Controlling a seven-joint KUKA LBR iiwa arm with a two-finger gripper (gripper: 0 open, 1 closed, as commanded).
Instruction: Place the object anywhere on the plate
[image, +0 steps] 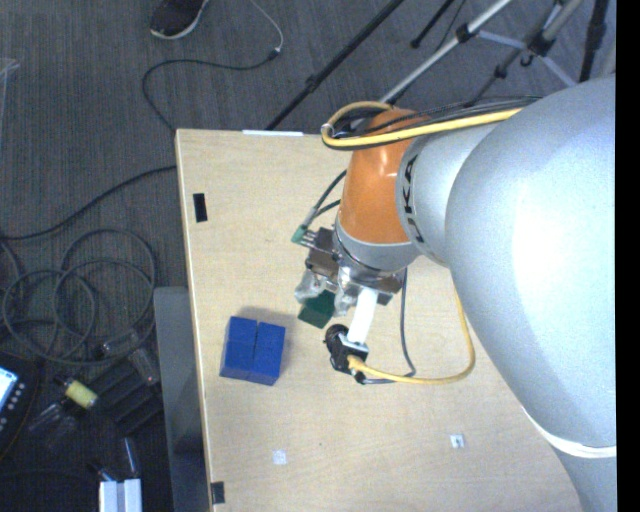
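Blue block lies on the wooden counter, lower left of centre. Claw just right of it; claw state cannot be told.

A block lies on the board, toward its near left part. Just to the block's right, slightly farther back, the gripper hangs over the board's middle, at the end of the arm, which reaches in from the right. A cable loops over the board to the gripper's near right. More cables lie on the floor to the left of the board.
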